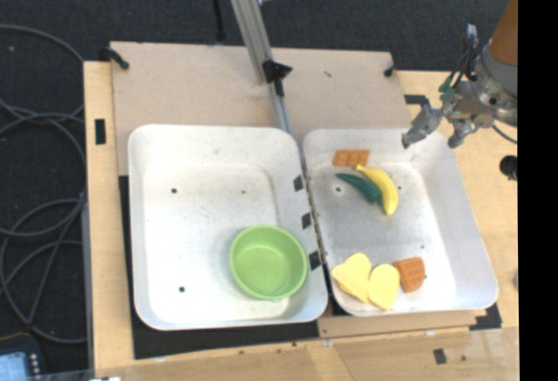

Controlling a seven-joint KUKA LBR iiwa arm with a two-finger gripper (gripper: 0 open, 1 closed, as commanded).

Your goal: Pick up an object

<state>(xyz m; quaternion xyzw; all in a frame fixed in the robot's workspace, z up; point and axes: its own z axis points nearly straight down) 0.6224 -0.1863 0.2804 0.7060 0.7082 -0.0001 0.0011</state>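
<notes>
Dark carpet and loose cables are framing the surface (100,196), where I'm seeing two white bins. A green bowl (268,261) is sitting in the left bin (174,170). My hand (438,126) is hovering open and holding nothing over the right bin's (453,231) far corner. The banana (382,188) is lying near it, toward the bin's middle, touching a dark green piece (359,186), just beside an orange block (350,159). Two yellow pieces (366,280) and another orange block (411,273) are lying at the near edge.

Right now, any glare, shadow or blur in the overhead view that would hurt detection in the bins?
Camera view: lighting even and soft, no hard glare on the white bins. Green bowl and banana are clearly outlined, with only faint shadows. The gripper at the right bin's far corner looks slightly blurred. Image is low resolution; small items near the front rim lack fine detail.
</notes>
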